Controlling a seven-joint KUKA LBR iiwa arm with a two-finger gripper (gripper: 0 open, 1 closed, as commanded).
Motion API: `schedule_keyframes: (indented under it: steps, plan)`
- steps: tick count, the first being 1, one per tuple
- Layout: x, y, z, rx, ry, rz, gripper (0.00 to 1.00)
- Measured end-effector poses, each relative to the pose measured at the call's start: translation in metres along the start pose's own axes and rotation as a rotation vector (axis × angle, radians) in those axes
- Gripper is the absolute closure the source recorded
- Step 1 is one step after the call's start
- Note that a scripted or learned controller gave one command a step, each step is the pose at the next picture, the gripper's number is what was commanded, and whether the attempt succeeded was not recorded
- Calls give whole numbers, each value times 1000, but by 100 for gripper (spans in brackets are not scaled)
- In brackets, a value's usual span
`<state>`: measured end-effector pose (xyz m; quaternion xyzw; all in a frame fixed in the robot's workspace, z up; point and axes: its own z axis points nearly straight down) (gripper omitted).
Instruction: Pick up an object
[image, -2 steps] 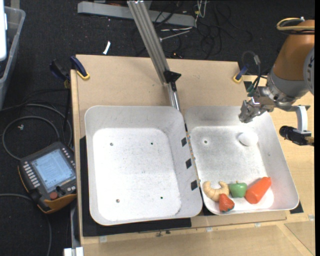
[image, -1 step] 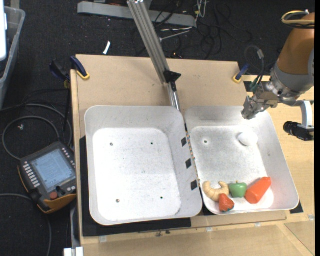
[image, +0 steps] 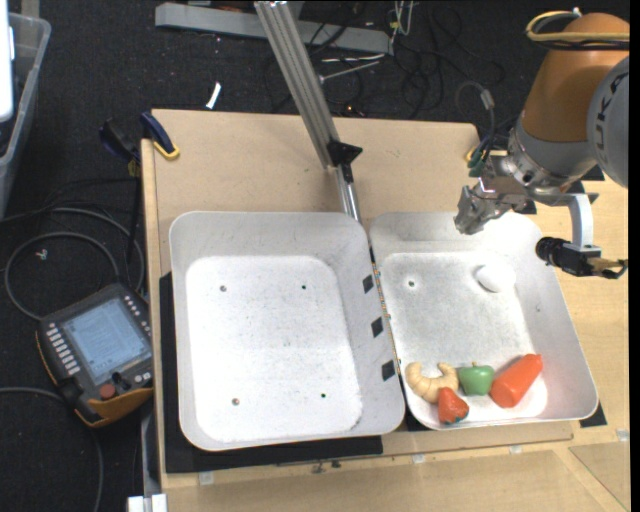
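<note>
The bench (image: 260, 150) is a light wooden board, and it stands on a dark black floor (image: 80, 120) with many cables on it. Two shallow white bins lie side by side on the bench. I take the right bin (image: 470, 310) as the landmark for all places.

Just to the left of it, touching its edge, is the left bin (image: 265, 330). A grey metal pole (image: 305, 85) comes down at a slant from the top and ends near the upper left corner of the right bin. Far to the left of it, on the floor, lies a control pad (image: 95, 350) with a screen and an orange rim. At the far left corner of the bench there is a blue and yellow clamp (image: 158, 135).

Inside the right bin, along its near edge, four small things lie close together: a cream curved piece (image: 428, 379), a small red piece (image: 452, 404), a green pepper (image: 477, 378) and an orange carrot (image: 516, 381). The green pepper is between the cream piece and the carrot. A pale round thing (image: 489, 278) lies alone in the upper part of the bin, well apart from the others.

The arm (image: 570, 100) reaches in from the right, and its gripper (image: 472, 218) hangs over the upper right edge of the right bin, near the pale round thing. It is well apart from the group of four. I cannot tell how wide the gripper is, and I see nothing in it.
</note>
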<state>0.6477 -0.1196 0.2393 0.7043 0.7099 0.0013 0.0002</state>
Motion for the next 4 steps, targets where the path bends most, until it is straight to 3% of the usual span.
schedule_keyframes:
  steps: [2,4]
  plan:
    - [113,6,17,3,0,0,100]
    - [219,7,-5,1,0,0,100]
